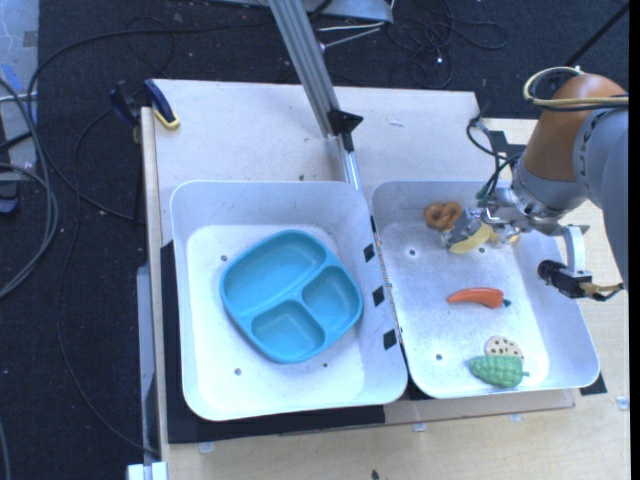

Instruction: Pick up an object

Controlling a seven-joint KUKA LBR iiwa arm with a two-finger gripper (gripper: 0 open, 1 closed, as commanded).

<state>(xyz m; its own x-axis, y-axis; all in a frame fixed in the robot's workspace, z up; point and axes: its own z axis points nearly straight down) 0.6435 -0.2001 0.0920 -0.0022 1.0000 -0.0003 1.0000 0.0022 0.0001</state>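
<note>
Pale bench [250, 133] on dark floor, two white bins side by side. Left bin [200, 218]: blue divided tray [290, 295]. Right bin [560, 343]: pretzel [441, 213] at upper left, orange carrot [476, 297] mid-bin, cookie [503, 347] touching green leafy toy [498, 370] lower right. Gripper [484, 226] low at upper part of right bin, over yellow object [470, 238]; grip state cannot tell.

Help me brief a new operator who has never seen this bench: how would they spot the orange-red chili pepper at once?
Look in the right-hand white bin, the one the arm reaches over. Near its middle lies the chili pepper, a slim orange-red shape with a dark stem tip. Its neighbours differ: a brown pretzel toward the far end, a green leafy toy toward the near end.
</note>
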